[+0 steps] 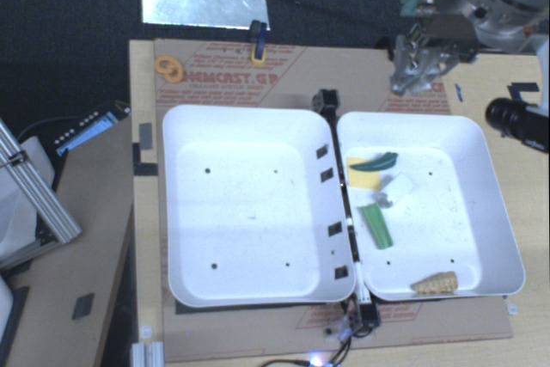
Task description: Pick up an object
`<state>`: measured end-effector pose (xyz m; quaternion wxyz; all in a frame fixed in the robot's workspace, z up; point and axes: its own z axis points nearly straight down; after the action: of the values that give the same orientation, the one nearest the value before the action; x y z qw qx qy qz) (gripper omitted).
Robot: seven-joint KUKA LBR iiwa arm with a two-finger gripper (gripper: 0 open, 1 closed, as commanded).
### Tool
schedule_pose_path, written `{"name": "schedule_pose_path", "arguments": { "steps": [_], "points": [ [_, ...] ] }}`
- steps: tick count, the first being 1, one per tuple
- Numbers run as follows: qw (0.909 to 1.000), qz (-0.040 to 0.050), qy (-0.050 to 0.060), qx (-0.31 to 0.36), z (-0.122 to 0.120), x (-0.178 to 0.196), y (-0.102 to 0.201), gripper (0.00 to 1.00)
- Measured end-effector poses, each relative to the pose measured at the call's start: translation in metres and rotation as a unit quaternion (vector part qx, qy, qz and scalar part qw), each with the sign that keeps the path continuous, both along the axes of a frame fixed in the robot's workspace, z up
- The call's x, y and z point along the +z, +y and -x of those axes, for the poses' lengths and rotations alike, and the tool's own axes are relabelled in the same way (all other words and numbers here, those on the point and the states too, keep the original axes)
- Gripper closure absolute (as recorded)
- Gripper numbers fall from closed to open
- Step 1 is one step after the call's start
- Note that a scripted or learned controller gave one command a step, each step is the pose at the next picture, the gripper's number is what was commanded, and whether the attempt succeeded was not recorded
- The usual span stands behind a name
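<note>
The gripper (415,75) hangs above the far edge of the right bin (485,211), its finger state impossible to tell, while the candidate objects, a green block (375,226), teal piece (375,161) and tan piece (435,282), lie untouched, clustered toward that bin's left wall.
</note>
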<state>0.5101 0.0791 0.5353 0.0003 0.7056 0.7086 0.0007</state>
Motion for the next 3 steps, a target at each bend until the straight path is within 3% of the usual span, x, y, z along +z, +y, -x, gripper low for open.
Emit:
{"name": "schedule_pose_path", "arguments": {
  "steps": [1, 2, 3],
  "points": [
    [1.0000, 0.0000, 0.000, 0.000, 0.024, 0.000, -0.002, 1.00],
    [1.0000, 0.0010, 0.000, -0.003, -0.045, -0.001, -0.036, 1.00],
    [1.0000, 0.0013, 0.000, -0.003, -0.083, -0.001, -0.103, 1.00]
  ]
}}
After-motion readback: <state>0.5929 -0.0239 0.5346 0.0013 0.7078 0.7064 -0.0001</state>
